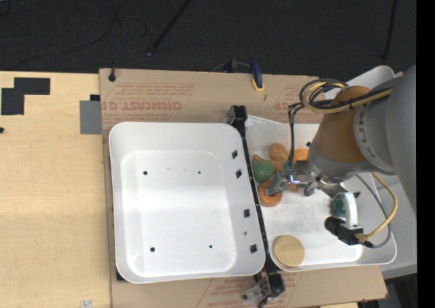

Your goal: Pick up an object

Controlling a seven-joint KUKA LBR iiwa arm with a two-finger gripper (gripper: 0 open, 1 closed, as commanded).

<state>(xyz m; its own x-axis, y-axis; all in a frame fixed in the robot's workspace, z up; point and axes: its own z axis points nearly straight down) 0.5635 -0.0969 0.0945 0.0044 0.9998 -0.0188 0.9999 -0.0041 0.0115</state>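
Sitting in the right bin (380, 252): one green object (262, 169), two orange objects (277, 152), one tan disc (289, 251); jaws' state unclear.

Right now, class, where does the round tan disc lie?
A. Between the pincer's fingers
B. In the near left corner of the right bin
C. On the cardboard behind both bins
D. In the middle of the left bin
B: the round tan disc lies flat in the near left corner of the right bin, beside the divider, apart from the pincer, which is farther back among the green and orange objects.
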